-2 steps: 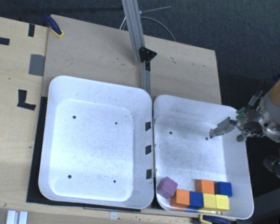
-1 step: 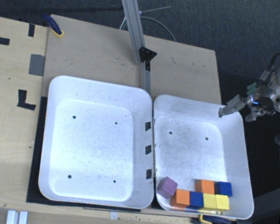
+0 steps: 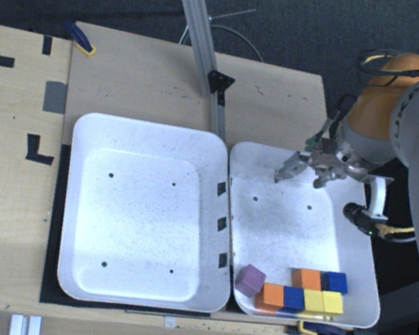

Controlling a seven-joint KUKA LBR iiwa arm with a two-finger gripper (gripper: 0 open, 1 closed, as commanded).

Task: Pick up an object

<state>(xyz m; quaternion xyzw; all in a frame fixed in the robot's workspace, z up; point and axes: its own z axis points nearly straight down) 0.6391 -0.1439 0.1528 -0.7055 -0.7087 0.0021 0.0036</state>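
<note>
Blocks [image 3: 302,290], small smooth cubes in purple, orange, blue and yellow, sit clustered at the near edge of the right bin [image 3: 268,196]. Well apart from them, over the bin's far end, the gripper [image 3: 301,176] hangs with its two fingers spread apart, holding nothing. Both bins are shallow, white and speckled.

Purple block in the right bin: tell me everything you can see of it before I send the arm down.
The purple block is a small cube of matte lilac, looking like painted wood or foam. It lies turned at an angle against the near left corner of the right bin, just left of the orange block; whether they touch I cannot tell. The gripper hangs open over the bin's far end, well away from it.
</note>
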